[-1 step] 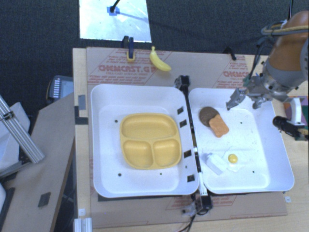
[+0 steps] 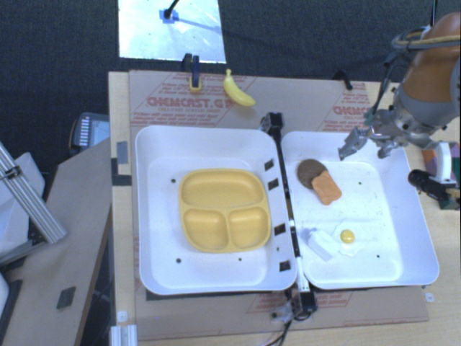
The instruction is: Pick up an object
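Note:
In the right bin (image 2: 403,222) lie a brown round piece (image 2: 310,170), an orange block (image 2: 327,188) leaning against it, a white block (image 2: 321,244) and a fried-egg toy (image 2: 347,238) with a yellow yolk. My gripper (image 2: 370,143) hovers over the bin's far edge, up and to the right of the brown piece. Its fingers are spread apart and nothing is between them.
The left bin (image 2: 155,193) holds a yellow divided tray (image 2: 222,209). A yellow banana (image 2: 238,91) lies on the cardboard behind the bins, beside a yellow-and-black clamp (image 2: 193,73). Black clips (image 2: 272,125) run along the seam between the bins.

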### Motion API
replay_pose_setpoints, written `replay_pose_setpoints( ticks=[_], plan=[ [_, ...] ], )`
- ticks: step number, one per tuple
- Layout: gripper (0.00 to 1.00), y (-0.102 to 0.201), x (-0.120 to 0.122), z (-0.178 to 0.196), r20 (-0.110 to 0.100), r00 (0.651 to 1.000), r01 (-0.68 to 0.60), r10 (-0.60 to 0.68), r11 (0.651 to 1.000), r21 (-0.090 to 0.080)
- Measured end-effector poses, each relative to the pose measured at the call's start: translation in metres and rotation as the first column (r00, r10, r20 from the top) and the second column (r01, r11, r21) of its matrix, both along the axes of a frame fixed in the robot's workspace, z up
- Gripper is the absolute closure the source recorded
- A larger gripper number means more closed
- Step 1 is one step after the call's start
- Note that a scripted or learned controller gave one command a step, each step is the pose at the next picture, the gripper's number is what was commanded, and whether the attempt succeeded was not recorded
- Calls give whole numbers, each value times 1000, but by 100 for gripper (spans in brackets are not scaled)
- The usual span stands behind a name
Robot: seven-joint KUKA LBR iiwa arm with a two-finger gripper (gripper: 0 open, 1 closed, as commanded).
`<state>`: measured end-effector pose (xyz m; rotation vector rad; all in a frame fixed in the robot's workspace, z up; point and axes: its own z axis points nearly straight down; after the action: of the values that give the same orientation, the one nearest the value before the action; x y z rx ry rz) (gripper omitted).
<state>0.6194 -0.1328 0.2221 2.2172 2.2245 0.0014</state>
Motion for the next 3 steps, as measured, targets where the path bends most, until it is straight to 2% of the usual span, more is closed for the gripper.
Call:
replay_pose_setpoints(
  ticks=[1,3],
  plan=[
    [0,1,-1,-63,-4,1000,2,-2,1000,0],
    [0,3,1,-134,3,1000,2,-2,1000,0]
  ],
)
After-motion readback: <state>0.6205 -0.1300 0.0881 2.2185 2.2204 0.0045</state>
